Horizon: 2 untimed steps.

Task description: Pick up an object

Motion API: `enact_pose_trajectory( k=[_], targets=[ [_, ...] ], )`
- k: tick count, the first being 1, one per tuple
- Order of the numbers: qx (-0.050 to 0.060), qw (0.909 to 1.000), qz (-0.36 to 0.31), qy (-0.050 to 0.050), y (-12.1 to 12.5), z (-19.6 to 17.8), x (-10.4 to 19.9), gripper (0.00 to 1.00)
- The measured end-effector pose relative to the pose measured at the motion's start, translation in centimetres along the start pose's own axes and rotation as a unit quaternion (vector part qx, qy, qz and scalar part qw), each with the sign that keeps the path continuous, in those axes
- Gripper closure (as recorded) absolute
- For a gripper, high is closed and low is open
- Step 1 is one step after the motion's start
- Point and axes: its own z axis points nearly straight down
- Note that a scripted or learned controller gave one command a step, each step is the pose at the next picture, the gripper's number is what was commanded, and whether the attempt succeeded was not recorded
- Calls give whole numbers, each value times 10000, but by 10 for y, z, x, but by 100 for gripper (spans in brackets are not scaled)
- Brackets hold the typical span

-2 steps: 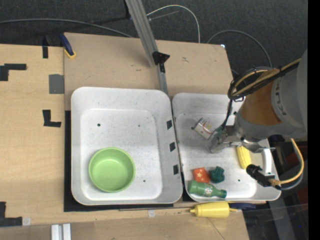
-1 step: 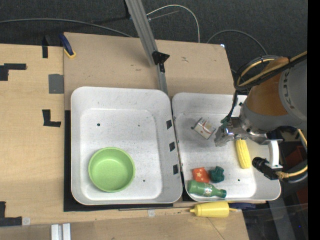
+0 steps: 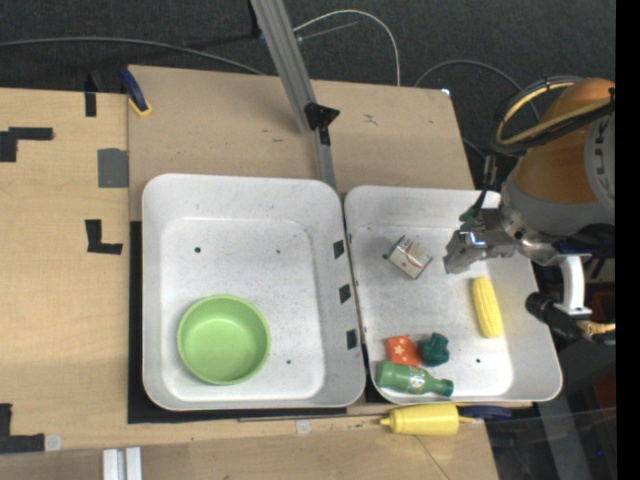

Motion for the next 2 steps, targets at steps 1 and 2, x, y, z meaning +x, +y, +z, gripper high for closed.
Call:
enact_pose_trajectory(
  k=[1,2],
  targets=[
    [24,10000,4,6,0,-13,0,100],
    [33,10000,-26,14,14,-7,59,100]
  ],
)
